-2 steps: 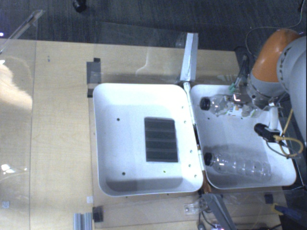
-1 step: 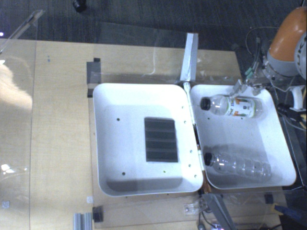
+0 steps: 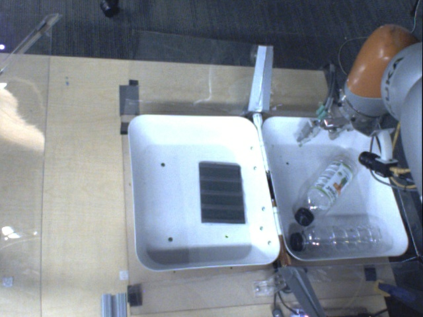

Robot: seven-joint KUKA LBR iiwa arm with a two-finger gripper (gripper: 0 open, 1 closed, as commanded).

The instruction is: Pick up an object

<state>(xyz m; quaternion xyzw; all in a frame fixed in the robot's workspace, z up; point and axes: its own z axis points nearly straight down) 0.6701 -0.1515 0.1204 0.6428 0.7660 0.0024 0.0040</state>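
Observation:
Two clear plastic bottles lie in the right bin (image 3: 281, 177). One with a green and orange label (image 3: 328, 183) lies slantwise in the middle, its black cap toward the front left. The other bottle (image 3: 338, 238) lies along the front wall with its black cap to the left. A dark ribbed rectangular block (image 3: 221, 191) lies flat in the middle of the left bin (image 3: 152, 177). My gripper (image 3: 312, 129) hovers over the right bin's far edge, above and behind the labelled bottle, open with nothing between its fingers.
The grey arm with its orange band (image 3: 373, 61) comes in from the right over the right bin's far right corner. Black cables (image 3: 383, 167) hang by the right wall. A metal bracket (image 3: 261, 78) stands behind the seam between the bins.

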